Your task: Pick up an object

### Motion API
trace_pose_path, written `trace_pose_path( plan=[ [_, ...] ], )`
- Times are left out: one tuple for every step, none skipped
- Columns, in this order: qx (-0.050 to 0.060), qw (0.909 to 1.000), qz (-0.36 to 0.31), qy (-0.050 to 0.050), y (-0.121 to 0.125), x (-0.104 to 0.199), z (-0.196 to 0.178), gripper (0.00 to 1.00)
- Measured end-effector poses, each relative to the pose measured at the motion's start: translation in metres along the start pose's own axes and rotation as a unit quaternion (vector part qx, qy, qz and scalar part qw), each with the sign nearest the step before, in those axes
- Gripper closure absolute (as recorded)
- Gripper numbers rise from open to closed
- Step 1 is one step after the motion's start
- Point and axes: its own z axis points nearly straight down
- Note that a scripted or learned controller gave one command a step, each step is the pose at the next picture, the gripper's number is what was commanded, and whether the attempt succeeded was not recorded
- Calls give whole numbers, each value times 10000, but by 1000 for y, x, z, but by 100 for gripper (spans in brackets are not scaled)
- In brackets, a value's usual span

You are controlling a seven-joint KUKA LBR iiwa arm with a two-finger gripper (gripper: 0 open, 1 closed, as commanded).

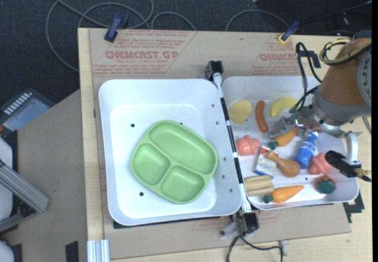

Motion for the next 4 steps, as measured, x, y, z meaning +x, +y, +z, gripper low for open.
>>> trace_pose_path(
  plan=[
    [5, 10000, -8, 5, -3, 50, 0, 0],
    [-5, 10000, -2, 1, -2, 49, -10, 100],
    [-3, 10000, -2, 1, -2, 49, -10, 0],
    [-16, 10000, -5, -6, 17, 52, 0, 0]
  ],
)
